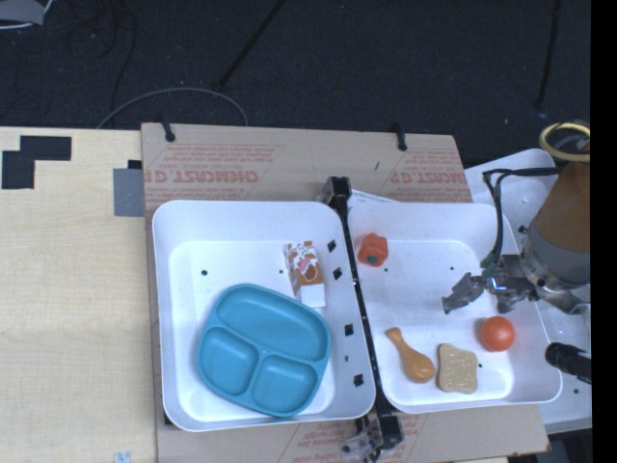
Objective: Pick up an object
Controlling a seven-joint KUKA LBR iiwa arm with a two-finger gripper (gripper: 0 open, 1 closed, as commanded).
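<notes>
Tool position matters most at this point: it hangs over the right bin, near the bin's right side, with dark fingers pointing left and nothing visible between them. Whether those fingers are spread or closed cannot be told from this slanted view.

Nearest candidate is the tomato, lying on the bin floor just below and to the right of the fingertips. A drumstick and a piece of toast lie side by side, near each other, toward the bin's front wall. A second red piece, the pepper, sits at the back left corner beside the divider. In the left bin rest a blue tray and a small packet.

To pick well, I would choose the tomato, since it stands apart from its neighbours and needs the shortest travel. Centre the fingers over its middle before descending, because a round thing is likely to roll away from an off-centre pinch. Come straight down, close gently, and lift clear of the wall on the right.
</notes>
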